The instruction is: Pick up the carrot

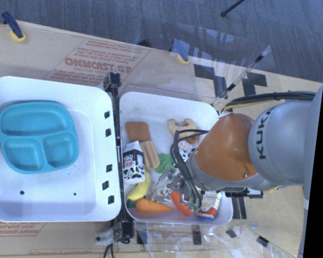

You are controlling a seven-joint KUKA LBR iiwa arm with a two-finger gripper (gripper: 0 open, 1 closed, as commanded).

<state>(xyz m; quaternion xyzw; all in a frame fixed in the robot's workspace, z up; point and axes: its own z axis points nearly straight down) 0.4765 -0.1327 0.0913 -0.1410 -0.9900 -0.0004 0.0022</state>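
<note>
Below, two shallow white bins sit side by side on a cardboard-covered bench (38,40). The left bin (0,202) holds a blue divided plate (37,135) with three compartments. The right bin (153,104) holds a crowd of small items, and the grey arm (288,141) with its orange band (226,148) reaches into it from the right.

The carrot (152,207) lies on its side along the near wall of the right bin, with its thick end toward the left and its tip pointing right. The gripper (179,187) hangs low over the bin floor, just above and to the right of the carrot in the view, close beside it but not on it; whether they touch cannot be told. Nothing is seen between the gripper's parts, and its state, released or clenched, cannot be told from this angle.

Just left of the carrot's thick end lies a yellow banana (138,190). Further back stands a black-and-white patterned carton (133,164), its print too small to read, beside a tan wooden spatula (142,139). A red item (182,204) and a small white-and-red box (209,206) lie near the gripper on the right.

Legible writing: red print on the cardboard reads "CHEMCAST GP" (98,65), and white letters "KU" (258,137) show on the arm's housing.
</note>
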